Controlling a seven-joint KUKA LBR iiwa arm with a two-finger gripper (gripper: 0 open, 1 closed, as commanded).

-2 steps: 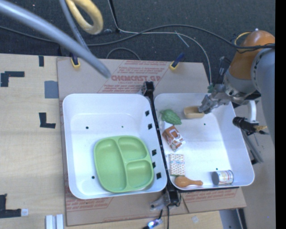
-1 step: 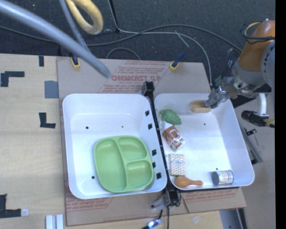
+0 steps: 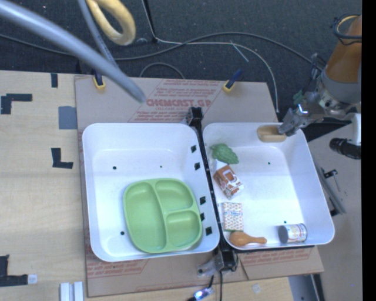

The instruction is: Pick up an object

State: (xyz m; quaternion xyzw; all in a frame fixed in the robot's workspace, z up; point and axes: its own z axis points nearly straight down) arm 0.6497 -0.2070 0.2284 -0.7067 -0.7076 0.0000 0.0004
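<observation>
From my feed the arm [image 3: 341, 64] comes in at about 2 o'clock, orange band up by the frame edge. The gripper [image 3: 292, 124] sits over the far right corner of the right bin [image 3: 305, 176], right at the rim, touching or just over a tan block [image 3: 269, 134] that lies at that bin's 12 o'clock edge. I can't tell whether the tool is apart or together — the tip is small and blurred against the block, and I can't see anything clearly between it.

Right bin contents, all along its left and near sides:
- green leafy piece [image 3: 225, 154] at roughly 10 o'clock, beside the divider
- small orange-and-white carton [image 3: 228, 181] just below it, tilted
- patterned packet [image 3: 232, 216] at 8 o'clock
- orange-brown pear-shaped thing [image 3: 247, 238] at 7 o'clock, lying flat against the near wall
- small can [image 3: 293, 233] at 5 o'clock, on its side, well apart from the gripper

Left bin [image 3: 106, 153] holds a green divided plate [image 3: 163, 214] at its 5 o'clock, flat, three compartments.

Both bins rest on a cardboard sheet [image 3: 176, 97] on the bench — a yellow loop [image 3: 111, 17] and cables [image 3: 194, 41] lie at 12 o'clock beyond it.
</observation>
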